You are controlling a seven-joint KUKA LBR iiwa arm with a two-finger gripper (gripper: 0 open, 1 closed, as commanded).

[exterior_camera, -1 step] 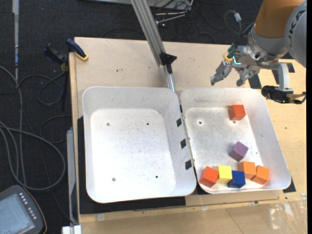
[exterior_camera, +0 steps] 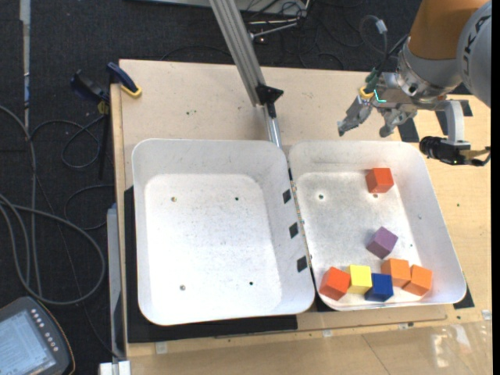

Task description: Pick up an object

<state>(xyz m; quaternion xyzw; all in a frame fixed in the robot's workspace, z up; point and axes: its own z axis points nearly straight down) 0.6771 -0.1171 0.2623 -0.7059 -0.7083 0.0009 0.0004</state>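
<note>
I see 2 white bins side by side on the counter [exterior_camera: 195,92]. Left bin [exterior_camera: 156,162] has bare speckled floor. Right bin [exterior_camera: 437,209] holds 7 blocks total: 4 orange, 1 purple, 1 yellow, 1 blue.

Breakdown: 1 orange block [exterior_camera: 380,180] alone near the far end of the bin. Purple block [exterior_camera: 382,241] mid-bin, apart from the rest. Near edge has a cluster of 5: orange [exterior_camera: 335,282], yellow [exterior_camera: 360,276], blue [exterior_camera: 380,287], then 2 more orange [exterior_camera: 397,271] [exterior_camera: 420,279], packed close or touching.

Arm w/ orange band comes in top right. Claw [exterior_camera: 373,121] sits above the far rim of the right bin, over bare counter, well apart from all blocks. Fingers [exterior_camera: 353,120] look spread, nothing between them, so not gripping anything.

1 slanted metal pole [exterior_camera: 238,41] ends at the seam between bins.
</note>
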